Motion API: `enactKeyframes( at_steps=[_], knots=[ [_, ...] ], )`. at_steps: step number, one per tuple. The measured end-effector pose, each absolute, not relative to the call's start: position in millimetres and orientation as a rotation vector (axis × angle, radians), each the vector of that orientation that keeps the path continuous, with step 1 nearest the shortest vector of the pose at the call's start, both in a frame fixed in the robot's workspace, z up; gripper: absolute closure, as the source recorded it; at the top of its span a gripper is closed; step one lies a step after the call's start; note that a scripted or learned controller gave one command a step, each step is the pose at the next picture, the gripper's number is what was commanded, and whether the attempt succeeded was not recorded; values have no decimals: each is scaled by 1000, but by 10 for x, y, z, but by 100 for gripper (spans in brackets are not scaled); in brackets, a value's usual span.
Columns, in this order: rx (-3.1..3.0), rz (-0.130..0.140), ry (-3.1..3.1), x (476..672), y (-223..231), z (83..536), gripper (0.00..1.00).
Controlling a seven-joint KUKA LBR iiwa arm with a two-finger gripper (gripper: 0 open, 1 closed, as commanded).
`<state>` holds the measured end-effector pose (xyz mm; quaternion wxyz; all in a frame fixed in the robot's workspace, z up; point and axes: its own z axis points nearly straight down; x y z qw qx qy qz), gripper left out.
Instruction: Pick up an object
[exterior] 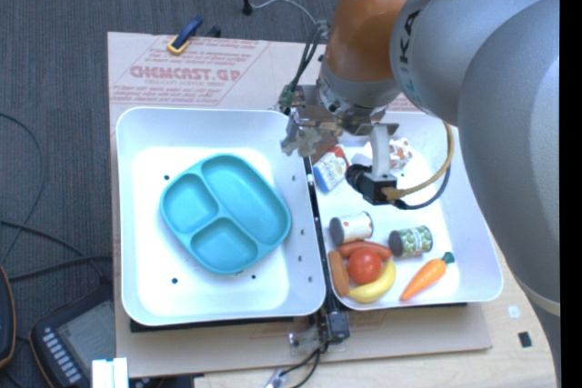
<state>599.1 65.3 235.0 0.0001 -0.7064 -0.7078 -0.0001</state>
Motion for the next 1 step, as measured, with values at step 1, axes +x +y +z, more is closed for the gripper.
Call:
enactKeyframes(
  at_steps=[1],
  knots=[
    [-2218,4,-2223,5628,1183,2167,100]
  ],
)
